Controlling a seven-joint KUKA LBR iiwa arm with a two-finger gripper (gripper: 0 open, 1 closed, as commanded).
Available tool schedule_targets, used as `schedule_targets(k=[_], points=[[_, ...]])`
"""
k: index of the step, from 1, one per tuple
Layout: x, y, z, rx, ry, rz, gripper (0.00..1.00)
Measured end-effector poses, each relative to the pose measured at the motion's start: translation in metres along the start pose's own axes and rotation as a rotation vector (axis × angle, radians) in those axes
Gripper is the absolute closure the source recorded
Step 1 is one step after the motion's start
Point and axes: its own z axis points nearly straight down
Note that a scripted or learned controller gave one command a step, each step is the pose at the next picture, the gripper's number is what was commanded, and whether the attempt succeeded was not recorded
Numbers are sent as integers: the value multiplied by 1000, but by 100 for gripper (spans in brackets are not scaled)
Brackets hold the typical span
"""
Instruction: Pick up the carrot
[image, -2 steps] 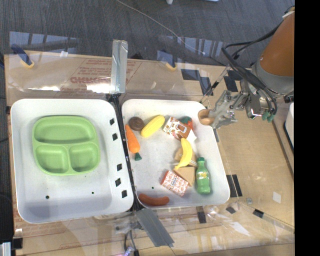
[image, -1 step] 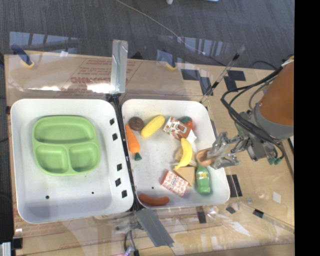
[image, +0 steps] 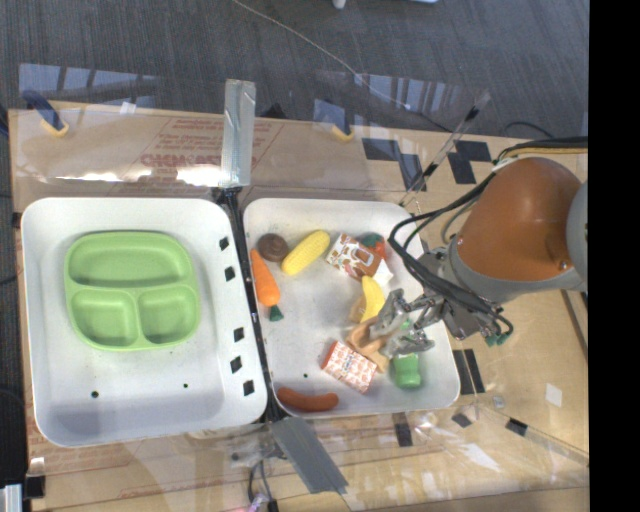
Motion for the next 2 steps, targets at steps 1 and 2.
schedule_targets(k=[1, 2], points=[[-31, 77, -85, 8, -13, 134, 100], [-29, 96, -223, 15, -21, 75, 100]])
